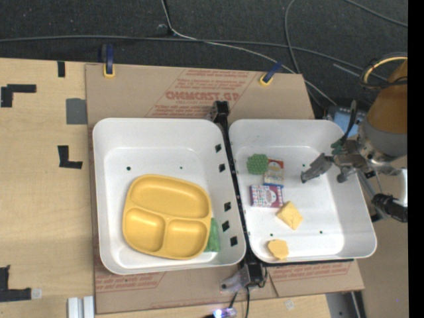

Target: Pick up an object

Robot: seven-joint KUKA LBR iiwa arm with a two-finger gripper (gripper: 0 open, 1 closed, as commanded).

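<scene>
The gripper (317, 171) hangs over the right bin (351, 244), its fingers apart and holding nothing, probably lining up on the small items nearby.

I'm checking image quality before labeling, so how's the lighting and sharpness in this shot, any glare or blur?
Camera view: even, soft lighting, faint shadows inside the white bins; mild sheen on the yellow tray, no harsh glare; small items like the green object look soft; the gripper is slightly blurred.
</scene>
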